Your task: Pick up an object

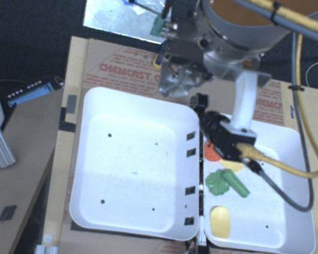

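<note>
My gripper (177,83) hangs over the cardboard just behind the back rim of the left bin (92,142), up high and blurred. The right bin (286,237) holds the objects. A green leafy piece (226,183) lies near the bin's left middle. In front of it, by the divider, rests a yellow oval piece (220,221). An orange-red piece (211,153) sits further back, partly hidden by a black block on the arm. A pale yellow piece (234,166) peeks out beside it.
A black block (229,141) on a white post (244,102) hangs over the right bin's back left, with a yellow cable (285,169) and a grey cable (292,201) looping across the bin. Black clips (190,171) line the divider between the bins.
</note>
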`<action>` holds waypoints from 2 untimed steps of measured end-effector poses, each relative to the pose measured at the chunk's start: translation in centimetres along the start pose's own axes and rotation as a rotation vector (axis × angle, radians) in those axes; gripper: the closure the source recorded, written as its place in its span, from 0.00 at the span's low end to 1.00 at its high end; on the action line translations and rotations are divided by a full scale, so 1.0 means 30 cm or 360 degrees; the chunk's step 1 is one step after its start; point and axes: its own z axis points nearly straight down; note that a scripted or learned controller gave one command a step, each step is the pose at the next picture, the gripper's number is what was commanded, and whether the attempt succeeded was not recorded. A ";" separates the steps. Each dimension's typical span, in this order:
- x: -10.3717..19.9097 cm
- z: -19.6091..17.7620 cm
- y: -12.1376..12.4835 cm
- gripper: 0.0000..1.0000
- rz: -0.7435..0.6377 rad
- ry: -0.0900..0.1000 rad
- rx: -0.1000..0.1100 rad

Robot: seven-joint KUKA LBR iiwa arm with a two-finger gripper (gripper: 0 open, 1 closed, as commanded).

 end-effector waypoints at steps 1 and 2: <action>0.003 -0.006 0.000 1.00 -0.0006 -0.0010 0.0022; -0.011 0.820 0.124 1.00 0.0009 -0.0025 0.0048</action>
